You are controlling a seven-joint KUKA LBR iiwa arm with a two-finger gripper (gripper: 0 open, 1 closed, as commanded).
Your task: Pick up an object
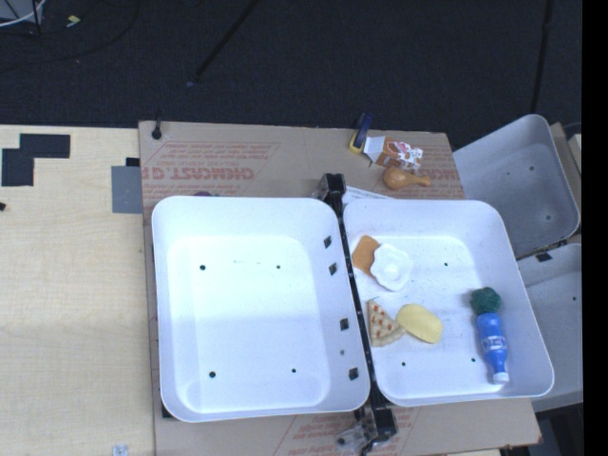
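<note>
The right bin (494, 221) holds several small objects. An orange piece (364, 254) lies at its left side, touching a white rounded piece (391, 266). Below them sit a waffle-patterned wedge (382, 323) and a yellow lemon-shaped item (420, 323), close together. Along the right wall lie a blue bottle (491, 346) and a dark green lump (485, 299) just above it.
The left bin (171, 255) sits beside the right one, joined by a black divider (347, 288). Behind the bins on the cardboard lie a tan toy (406, 178), a small printed packet (401, 151) and a blue-yellow clip (360, 133). A grey metal plate (522, 174) stands at the right.
</note>
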